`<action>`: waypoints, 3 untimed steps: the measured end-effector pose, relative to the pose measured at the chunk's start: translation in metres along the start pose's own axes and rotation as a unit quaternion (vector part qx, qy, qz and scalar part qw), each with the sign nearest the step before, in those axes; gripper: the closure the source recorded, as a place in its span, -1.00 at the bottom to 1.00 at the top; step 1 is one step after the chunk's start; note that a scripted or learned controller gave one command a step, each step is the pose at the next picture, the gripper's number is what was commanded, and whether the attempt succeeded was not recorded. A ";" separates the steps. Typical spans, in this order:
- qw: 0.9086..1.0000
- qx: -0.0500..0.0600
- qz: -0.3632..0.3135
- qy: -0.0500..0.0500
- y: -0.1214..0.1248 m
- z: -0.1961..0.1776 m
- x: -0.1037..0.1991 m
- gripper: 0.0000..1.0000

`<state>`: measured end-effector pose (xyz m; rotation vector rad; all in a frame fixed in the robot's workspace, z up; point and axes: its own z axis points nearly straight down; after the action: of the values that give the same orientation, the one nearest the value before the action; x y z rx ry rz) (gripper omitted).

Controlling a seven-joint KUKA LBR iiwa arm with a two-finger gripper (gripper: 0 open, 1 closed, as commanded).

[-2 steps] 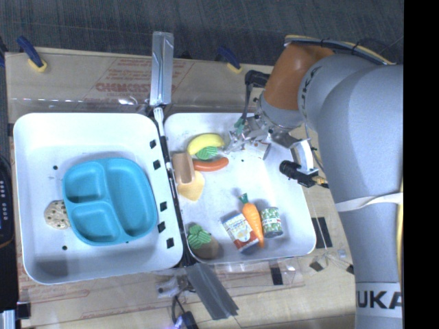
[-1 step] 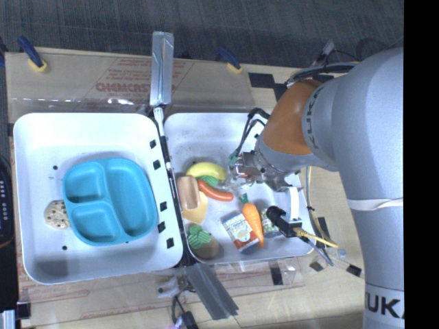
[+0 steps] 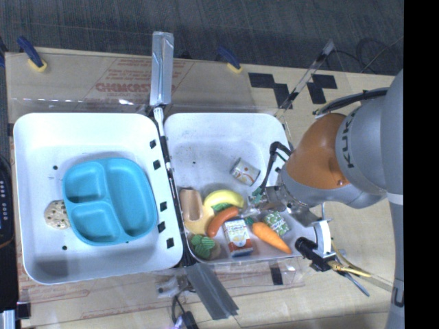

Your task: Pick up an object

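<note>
Toy food [image 3: 233, 225] is piled at 6 o'clock in the right bin [image 3: 206, 132]. Gripper [image 3: 264, 201] sits at the pile's 3 o'clock edge; can't tell its jaw state.

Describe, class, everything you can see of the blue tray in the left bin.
The blue tray is a light blue, plastic-looking divided plate with rounded corners and three compartments: two smaller ones on its left side, one long one on its right. It lies flat on the floor of the left bin, turned slightly askew, with nothing in its compartments. A speckled cookie lies against its left edge, partly tucked under the rim.
</note>
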<state>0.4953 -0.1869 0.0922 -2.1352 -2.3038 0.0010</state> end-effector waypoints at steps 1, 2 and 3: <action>0.998 -0.002 0.067 0.001 0.063 -0.111 0.074 1.00; 0.998 0.001 0.069 0.000 0.061 -0.108 0.072 -1.00; 0.999 0.000 0.050 0.000 0.027 0.000 0.067 -1.00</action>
<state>0.5172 -0.1183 0.0920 -2.2480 -2.1934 -0.0003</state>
